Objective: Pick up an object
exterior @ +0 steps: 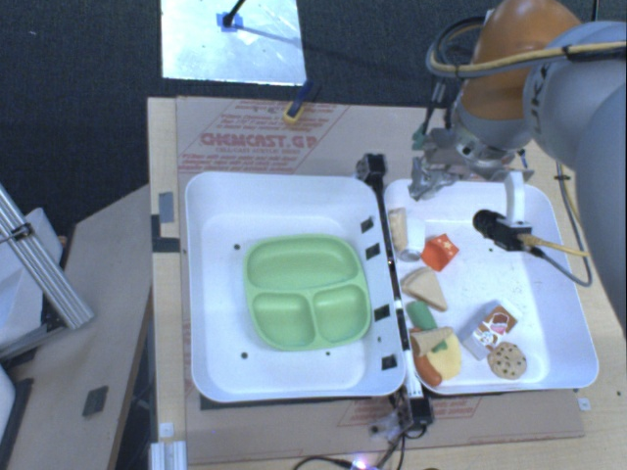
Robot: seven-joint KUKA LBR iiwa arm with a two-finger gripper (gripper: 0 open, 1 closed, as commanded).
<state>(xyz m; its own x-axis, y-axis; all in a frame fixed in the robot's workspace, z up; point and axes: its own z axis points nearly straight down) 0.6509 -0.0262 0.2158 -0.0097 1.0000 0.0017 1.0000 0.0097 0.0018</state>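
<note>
Nearest the camera: cookie [506, 361] by the near edge of the right bin [573, 346], with a small printed carton [490, 327] just beside it on the far side. Near-left corner of that bin: yellow-and-orange food piece [438, 355] against the wall between the bins.

Going farther along that wall: green piece [421, 314], touching or nearly touching the yellow one, then a triangular sandwich slice [425, 288], an orange-red block [440, 252], and a pale tube [398, 231] lying right along the wall. So all the pickable stuff sits in the left half and near part of the right bin. The sandwich, green and yellow pieces are packed close.

My gripper [429, 182] is over the far-left corner of the right bin, close to the far wall. Can't tell whether it's spread or closed from this angle. Closest items to it are the pale tube and the orange-red block, both apart from it on the near side.

Left bin [211, 262] carries one green divided plate [304, 292], roughly centred. Both bins sit on a cardboard sheet [260, 135] with red print.
</note>
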